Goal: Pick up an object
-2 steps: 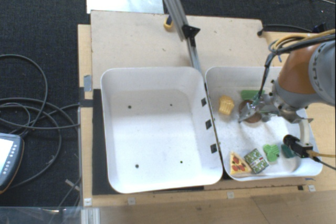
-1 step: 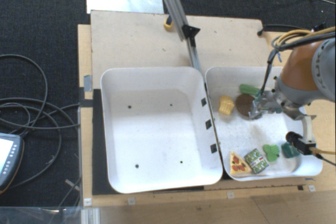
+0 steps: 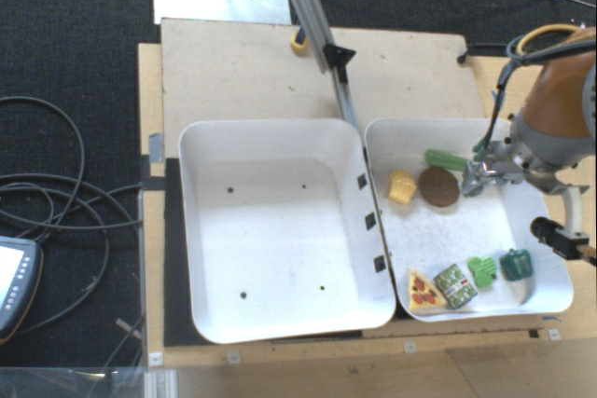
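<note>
Nearest you, along the front wall of the right-hand white bin (image 3: 550, 298), lie a flat yellow-and-red pizza-slice toy (image 3: 425, 292), a green printed packet (image 3: 455, 285), a small bright-green piece (image 3: 482, 270) and a dark-green pepper-like toy (image 3: 515, 265). Farther back, your metal two-finger claw (image 3: 474, 178) hangs just right of the round brown disc (image 3: 438, 187), with the long green bar (image 3: 446, 160) just behind it, running left-right (whether the claw is parted or closed you cannot tell). The disc lies closest, to the claw's left
</note>
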Tool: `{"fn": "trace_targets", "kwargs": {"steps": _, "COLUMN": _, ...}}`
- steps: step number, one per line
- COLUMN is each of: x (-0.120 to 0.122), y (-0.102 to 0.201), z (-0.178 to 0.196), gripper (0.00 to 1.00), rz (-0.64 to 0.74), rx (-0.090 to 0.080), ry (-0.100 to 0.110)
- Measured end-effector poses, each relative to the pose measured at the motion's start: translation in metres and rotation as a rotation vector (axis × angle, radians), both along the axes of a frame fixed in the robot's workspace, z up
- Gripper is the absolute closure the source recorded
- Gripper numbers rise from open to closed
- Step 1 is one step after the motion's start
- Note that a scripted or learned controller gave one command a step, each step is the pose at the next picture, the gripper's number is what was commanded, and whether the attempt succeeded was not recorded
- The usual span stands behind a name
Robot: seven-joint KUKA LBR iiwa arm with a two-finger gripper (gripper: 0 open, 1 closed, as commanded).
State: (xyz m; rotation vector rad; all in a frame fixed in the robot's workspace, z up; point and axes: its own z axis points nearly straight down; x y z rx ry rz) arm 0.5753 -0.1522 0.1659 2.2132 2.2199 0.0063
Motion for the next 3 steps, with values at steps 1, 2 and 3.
{"fn": "trace_targets", "kwargs": {"steps": 1, "x": 0.002, "y": -0.001, "z": 0.054, "gripper": 1.00, "rz": 0.002, "rx": 0.000, "ry": 0.000}}
{"fn": "trace_targets", "kwargs": {"steps": 2, "x": 0.001, "y": 0.051, "z": 0.066, "gripper": 1.00, "rz": 0.008, "rx": 0.004, "ry": 0.004}}
{"fn": "trace_targets", "kwargs": {"steps": 3, "x": -0.014, "y": 0.101, "z": 0.070, "gripper": 1.00, "rz": 0.007, "rx": 0.004, "ry": 0.007}}
